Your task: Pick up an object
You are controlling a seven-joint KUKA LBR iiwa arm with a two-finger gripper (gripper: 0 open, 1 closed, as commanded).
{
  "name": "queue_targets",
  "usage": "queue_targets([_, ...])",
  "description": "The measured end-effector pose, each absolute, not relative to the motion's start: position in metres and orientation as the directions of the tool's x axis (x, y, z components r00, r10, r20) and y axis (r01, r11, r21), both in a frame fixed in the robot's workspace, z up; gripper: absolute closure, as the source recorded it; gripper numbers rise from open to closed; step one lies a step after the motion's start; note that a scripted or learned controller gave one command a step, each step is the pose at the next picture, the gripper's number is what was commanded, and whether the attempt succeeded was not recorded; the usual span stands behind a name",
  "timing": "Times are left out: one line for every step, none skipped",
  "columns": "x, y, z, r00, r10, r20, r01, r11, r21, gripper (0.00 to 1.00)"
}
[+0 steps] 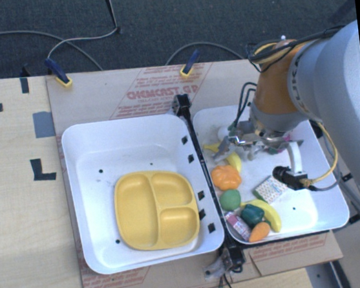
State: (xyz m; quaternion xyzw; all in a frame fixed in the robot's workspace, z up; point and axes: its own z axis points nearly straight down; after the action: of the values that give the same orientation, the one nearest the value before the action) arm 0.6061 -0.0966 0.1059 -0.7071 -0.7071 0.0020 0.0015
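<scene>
My gripper (243, 143) hangs low in the upper part of the right bin (318, 211), on the grey arm with the orange band (276, 92). Just below it lies a small yellow piece (235, 162), and another yellow bit (212, 147) lies to its left. Further down the bin are an orange fruit (226, 177), a green ball (230, 199), a teal object (252, 214), a banana (270, 215), a small orange piece (259, 231), a pink packet (238, 227) and a white patterned box (271, 189). Whether anything is in the gripper is hidden by the wrist.
The left bin (81, 159) holds a yellow divided plate (155, 209). A black divider clip (181, 104) sits where the bins meet. A black cable and plug (290, 178) from the arm hang over the right bin. Cardboard and a wooden bench surround the bins.
</scene>
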Motion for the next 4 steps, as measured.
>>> queue_targets([0.592, -0.093, 0.087, -0.002, 1.000, -0.002, 1.000, 0.002, 0.004, 0.00])
queue_targets([0.635, -0.105, 0.096, -0.002, 1.000, 0.000, 1.000, 0.002, 0.000, 0.00])
queue_targets([0.609, -0.101, 0.087, -0.002, 1.000, -0.002, 1.000, 0.002, 0.004, 0.00])
queue_targets([0.599, -0.095, 0.087, -0.001, 1.000, -0.003, 1.000, 0.001, 0.005, 0.00])
